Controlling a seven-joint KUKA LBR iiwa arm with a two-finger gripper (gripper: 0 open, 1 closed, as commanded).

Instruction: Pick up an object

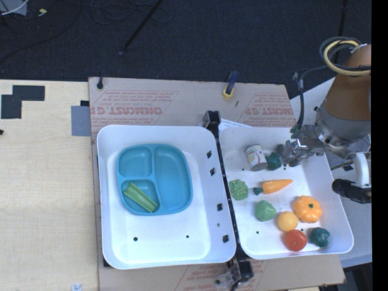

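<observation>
Sideways, carrot (277, 186) (tip right)

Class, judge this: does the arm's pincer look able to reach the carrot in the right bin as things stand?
Probably yes. The carrot lies uncovered in the right bin, just below the pincer, with nothing over it.
</observation>
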